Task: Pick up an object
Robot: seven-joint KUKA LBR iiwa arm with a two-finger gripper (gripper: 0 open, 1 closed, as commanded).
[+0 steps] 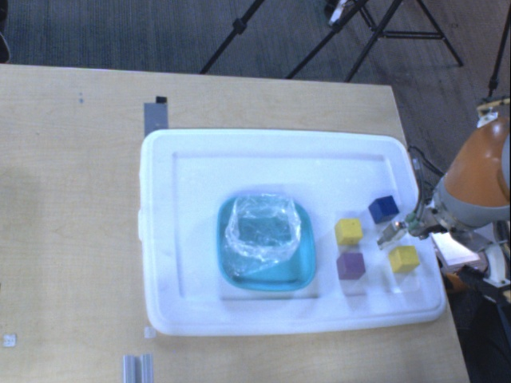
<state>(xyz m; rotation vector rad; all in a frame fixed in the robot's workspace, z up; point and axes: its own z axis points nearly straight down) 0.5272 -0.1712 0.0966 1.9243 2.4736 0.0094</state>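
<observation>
Your metal two-finger gripper [394,234] hangs by the white bin's [160,238] right rim, fingers apart, empty, between the blue cube [383,207] and yellow cube [404,258].

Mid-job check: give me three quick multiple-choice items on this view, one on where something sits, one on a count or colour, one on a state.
1. Where is the gripper?
A. over the blue bowl
B. at the bin's right end, among the blocks
C. outside the bin, on the bench

2. How many yellow blocks are in the bin?
A. one
B. two
C. three

3. What state is the blue bowl in?
A. upright, with crumpled clear plastic inside
B. tipped upside down
C. stacked on a block

Answers: 1 B, it sits between the blue block and a yellow block. 2 B, that one and another by the purple block. 3 A, the plastic fills its open top.
</observation>
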